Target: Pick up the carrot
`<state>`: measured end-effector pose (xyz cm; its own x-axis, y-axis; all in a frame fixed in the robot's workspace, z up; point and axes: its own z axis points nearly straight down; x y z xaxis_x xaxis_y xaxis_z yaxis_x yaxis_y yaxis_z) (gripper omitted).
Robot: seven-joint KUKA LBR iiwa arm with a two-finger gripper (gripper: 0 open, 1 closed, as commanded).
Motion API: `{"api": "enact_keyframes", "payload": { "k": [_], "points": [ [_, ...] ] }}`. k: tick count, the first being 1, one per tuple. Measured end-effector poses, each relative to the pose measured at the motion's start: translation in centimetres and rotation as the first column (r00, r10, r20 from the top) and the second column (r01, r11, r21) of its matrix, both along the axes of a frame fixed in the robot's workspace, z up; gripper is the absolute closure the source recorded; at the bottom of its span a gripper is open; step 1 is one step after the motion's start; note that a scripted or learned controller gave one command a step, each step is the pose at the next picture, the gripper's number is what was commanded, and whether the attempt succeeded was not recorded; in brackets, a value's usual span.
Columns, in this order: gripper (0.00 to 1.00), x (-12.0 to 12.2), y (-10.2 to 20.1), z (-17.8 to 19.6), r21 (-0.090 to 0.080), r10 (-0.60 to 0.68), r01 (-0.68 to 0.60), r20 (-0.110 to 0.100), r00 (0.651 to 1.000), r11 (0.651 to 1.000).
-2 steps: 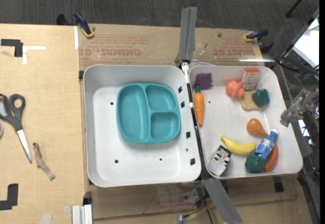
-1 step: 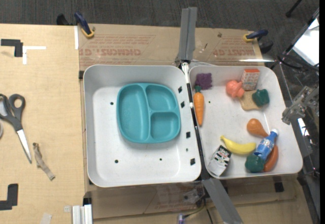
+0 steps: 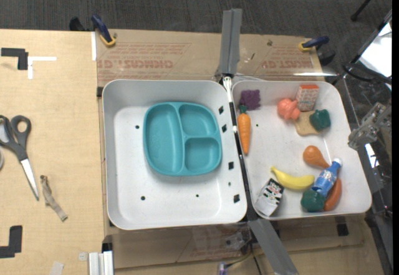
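Scissors cut off at left edge; green toy partly hidden.

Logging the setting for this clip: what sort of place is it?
Probably a robotics lab bench: two white bins over clamped cardboard, toy food such as a carrot, and scissors alongside.

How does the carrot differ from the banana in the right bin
The carrot is orange with a green top; the banana is yellow. The carrot lies straight along the right bin's left wall, pointing up and down the view; the banana is curved and lies crosswise near the front. The carrot lies apart from the other toys; the banana sits among them, beside a small carton. Both are toy foods lying flat.
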<state>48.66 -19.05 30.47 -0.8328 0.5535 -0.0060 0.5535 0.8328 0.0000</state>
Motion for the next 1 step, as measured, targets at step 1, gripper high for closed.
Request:
{"api": "enact_keyframes", "payload": {
  "k": [1],
  "points": [
    [1.0,-0.7,-0.19,0.57,0.001,0.34,-0.34,-0.001,0.94,0.94]
  ]
}}
